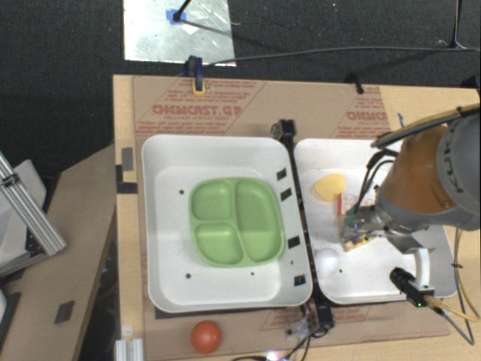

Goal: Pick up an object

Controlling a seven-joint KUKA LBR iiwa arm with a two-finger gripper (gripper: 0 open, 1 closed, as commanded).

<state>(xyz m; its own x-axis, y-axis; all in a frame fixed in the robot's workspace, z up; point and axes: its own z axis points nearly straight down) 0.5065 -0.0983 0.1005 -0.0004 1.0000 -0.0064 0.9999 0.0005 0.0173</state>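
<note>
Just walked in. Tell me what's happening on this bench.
A grey and orange robot arm reaches in from the right over the right bin, trying to pick up an object. Its tool is down low inside that bin, close to a yellow object and a small red and white item. The left bin holds a green divided plate. An orange-red ball sits on the bench in front of the bins.
</note>
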